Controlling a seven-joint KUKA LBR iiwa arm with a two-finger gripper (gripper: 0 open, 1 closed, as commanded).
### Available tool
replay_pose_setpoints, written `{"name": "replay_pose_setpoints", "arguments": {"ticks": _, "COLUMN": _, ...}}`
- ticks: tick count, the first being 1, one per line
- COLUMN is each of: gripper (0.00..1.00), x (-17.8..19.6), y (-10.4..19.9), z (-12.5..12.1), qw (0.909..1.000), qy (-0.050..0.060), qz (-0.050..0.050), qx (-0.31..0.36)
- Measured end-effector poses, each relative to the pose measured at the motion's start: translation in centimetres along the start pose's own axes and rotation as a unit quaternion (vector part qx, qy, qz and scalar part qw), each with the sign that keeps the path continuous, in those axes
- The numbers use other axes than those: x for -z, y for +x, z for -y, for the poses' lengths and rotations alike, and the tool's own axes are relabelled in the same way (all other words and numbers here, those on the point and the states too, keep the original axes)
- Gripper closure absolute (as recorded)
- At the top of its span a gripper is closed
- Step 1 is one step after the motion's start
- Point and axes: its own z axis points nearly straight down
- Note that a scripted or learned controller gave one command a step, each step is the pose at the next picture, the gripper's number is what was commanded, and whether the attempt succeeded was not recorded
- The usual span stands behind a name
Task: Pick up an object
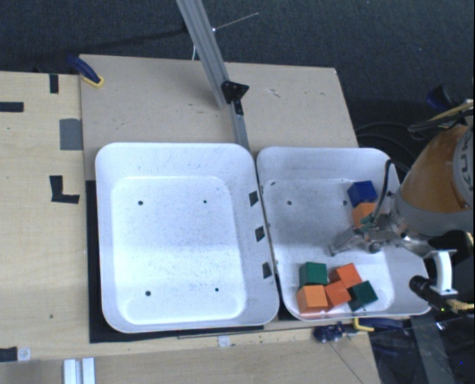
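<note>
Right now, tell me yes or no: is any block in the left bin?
No: the blocks all lie in the right bin.

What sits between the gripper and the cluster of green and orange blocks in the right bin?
Nothing visible. The gripper sits low in the right white bin, and only bare bin floor separates it from the cluster of green and orange blocks. A blue block lies on its far side.

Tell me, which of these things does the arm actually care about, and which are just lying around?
For the job:
gripper
blue block
orange block beside it
cluster of green and orange blocks
right bin

Just lying about:
left bin
metal pole
blue and yellow clamp
</note>
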Motion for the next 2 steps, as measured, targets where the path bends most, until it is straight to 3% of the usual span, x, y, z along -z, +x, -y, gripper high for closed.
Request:
{"name": "replay_pose_setpoints", "arguments": {"ticks": 1, "gripper": 1.0, "x": 1.3, "y": 0.0, "z": -0.1, "qw": 1.0, "qy": -0.002, "qz": 0.0, "qx": 0.001}}
{"name": "replay_pose_setpoints", "arguments": {"ticks": 2, "gripper": 1.0, "x": 5.8, "y": 0.7, "z": 0.1, "qw": 1.0, "qy": -0.005, "qz": 0.001, "qx": 0.0}}
